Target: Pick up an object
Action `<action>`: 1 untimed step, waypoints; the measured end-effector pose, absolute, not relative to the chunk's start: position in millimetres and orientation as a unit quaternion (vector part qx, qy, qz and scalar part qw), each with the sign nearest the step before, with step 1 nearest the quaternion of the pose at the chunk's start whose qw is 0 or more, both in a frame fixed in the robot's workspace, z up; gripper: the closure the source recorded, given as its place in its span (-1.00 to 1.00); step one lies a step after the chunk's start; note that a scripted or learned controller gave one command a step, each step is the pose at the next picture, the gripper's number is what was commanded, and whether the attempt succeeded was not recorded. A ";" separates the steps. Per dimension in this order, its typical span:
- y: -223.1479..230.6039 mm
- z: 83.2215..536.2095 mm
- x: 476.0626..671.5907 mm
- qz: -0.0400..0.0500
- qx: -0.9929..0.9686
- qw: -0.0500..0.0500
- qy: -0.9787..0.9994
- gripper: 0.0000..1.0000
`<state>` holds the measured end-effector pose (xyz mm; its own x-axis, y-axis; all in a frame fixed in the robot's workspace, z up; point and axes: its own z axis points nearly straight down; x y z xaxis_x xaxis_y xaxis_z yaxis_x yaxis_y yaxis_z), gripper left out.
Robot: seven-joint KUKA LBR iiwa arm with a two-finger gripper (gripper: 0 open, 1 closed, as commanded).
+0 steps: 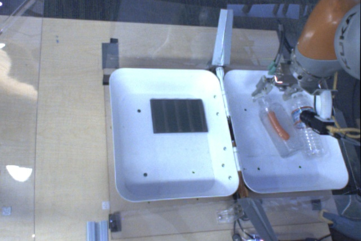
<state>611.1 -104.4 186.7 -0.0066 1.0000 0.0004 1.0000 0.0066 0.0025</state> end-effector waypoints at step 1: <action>-156.9 129.5 588.3 0.001 0.676 0.001 0.737 -1.00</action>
